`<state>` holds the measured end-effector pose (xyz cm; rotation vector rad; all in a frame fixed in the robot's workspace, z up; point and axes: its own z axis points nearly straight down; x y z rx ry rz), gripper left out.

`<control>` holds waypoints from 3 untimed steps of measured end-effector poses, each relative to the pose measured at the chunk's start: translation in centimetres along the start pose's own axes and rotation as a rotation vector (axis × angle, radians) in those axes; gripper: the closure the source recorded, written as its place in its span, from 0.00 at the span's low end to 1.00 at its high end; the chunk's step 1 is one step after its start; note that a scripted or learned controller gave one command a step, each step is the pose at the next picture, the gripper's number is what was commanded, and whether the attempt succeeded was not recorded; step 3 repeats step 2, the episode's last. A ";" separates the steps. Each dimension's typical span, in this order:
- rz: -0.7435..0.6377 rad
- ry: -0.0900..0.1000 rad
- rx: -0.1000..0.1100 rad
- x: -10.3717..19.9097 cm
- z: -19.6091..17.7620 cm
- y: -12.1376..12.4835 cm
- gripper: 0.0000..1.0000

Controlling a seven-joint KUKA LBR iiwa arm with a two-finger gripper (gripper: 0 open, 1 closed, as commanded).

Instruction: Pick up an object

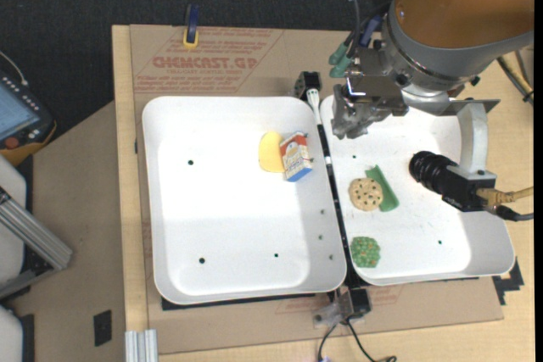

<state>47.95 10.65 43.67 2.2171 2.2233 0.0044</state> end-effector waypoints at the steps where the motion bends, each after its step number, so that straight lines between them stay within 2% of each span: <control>1: -0.001 0.002 -0.003 2.8 -3.7 0.0 1.00; 2: 0.005 -0.004 0.013 1.6 5.7 -0.1 1.00; 3: 0.005 -0.004 0.013 1.6 5.7 -0.1 1.00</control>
